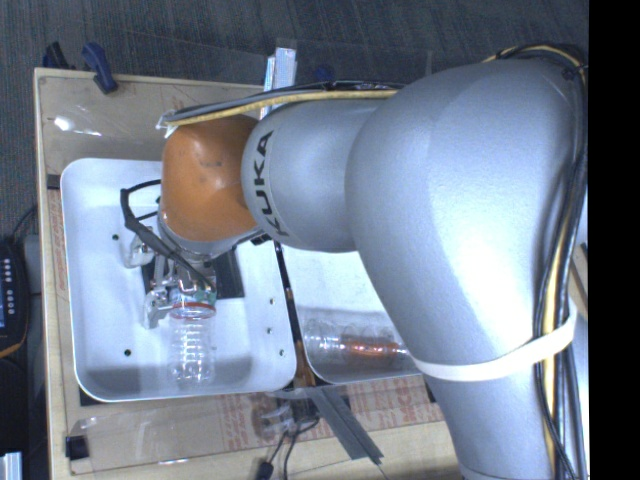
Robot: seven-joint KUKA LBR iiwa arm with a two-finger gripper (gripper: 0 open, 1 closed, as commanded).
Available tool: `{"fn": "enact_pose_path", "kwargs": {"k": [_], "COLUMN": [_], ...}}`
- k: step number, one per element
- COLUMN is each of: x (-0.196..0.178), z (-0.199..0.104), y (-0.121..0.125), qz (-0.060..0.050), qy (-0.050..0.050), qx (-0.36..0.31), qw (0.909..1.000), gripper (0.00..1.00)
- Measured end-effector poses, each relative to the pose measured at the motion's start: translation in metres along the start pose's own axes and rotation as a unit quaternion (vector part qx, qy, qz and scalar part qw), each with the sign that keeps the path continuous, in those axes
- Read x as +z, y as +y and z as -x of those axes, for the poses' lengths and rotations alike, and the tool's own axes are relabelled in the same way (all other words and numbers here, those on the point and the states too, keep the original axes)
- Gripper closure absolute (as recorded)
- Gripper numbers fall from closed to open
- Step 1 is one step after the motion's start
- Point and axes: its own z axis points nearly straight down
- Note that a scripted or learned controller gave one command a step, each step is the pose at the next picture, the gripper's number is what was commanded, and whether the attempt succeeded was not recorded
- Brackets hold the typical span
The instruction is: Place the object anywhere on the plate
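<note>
Filling the right of the view, the grey arm (450,218) looms closest to the camera, its orange band (205,183) hanging over the left bin (85,268). Below that band the gripper (170,293) reaches down into this bin, and whether it is apart or together I cannot tell (cabling and metal parts crowd around it). A clear plastic bottle (192,343) lies in the left bin toward its near side, its capped end touching or just under the gripper, its body pointing toward the near wall. To the right sits the right bin (340,363), largely covered by the arm, with a clear tube-like object with a coppery core (360,346) lying along its near side. Both bins rest on the surface (60,118).
</note>
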Motion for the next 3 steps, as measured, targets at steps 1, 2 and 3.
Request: {"fn": "enact_pose_path", "kwargs": {"k": [1, 2, 3], "x": [0.0, -0.006, -0.024], "z": [0.0, 0.011, 0.061], "y": [0.0, 0.028, -0.004], "qz": [0.0, 0.0, 0.0], "qy": [0.0, -0.001, -0.001], "qx": [0.0, 0.125, 0.156], "qw": [1.0, 0.9921, 0.9878], "gripper": [0.0, 0.0, 0.0]}}
